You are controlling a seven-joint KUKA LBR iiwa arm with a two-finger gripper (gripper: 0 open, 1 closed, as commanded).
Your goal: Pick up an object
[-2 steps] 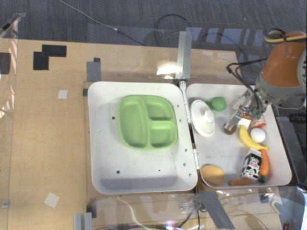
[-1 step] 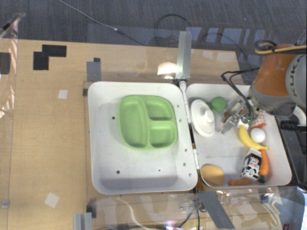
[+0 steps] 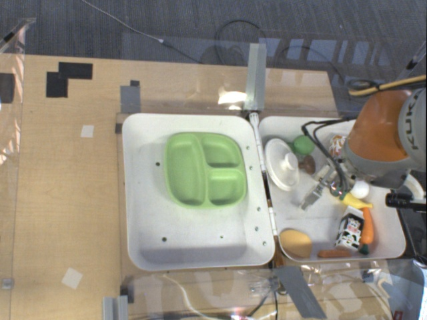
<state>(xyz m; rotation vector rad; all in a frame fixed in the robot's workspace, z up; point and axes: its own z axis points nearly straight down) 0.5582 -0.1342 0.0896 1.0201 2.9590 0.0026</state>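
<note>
Arm (image 3: 383,135) reaches in from the right over the right bin (image 3: 397,245). Gripper (image 3: 313,193) hangs low over bare bin floor near the middle, fingers angled down-left. Jaws look parted with nothing between them, so no grasp yet; the view is small, so treat that as a read, not a certainty

Candidates are all in the right bin:
- white cup (image 3: 283,165), on its side just left of the gripper, near the divider
- green ball (image 3: 303,144) just behind the cup, with a small brown item (image 3: 307,166) beside it
- white egg (image 3: 360,190) and yellow piece (image 3: 355,201) close under the wrist
- cow-print carton (image 3: 349,231), touching the carrot (image 3: 367,227)
- sausage (image 3: 335,253) along the front wall
- tan bread (image 3: 296,242) in the front-left corner

Left bin (image 3: 193,255) holds just the green divided plate (image 3: 204,169), not a sensible target

Advice for this step: pick one item and centre the jaws on it before descending, since straight down from here looks likely to close on floor. The carton looks the best bet, with flat sides and a firm body, but approach so the carrot stays outside the jaws. Cup is closest but round and rim-heavy, so it likely rolls; egg and ball likely squirt out. Lift slowly and check something is actually between the fingers
</note>
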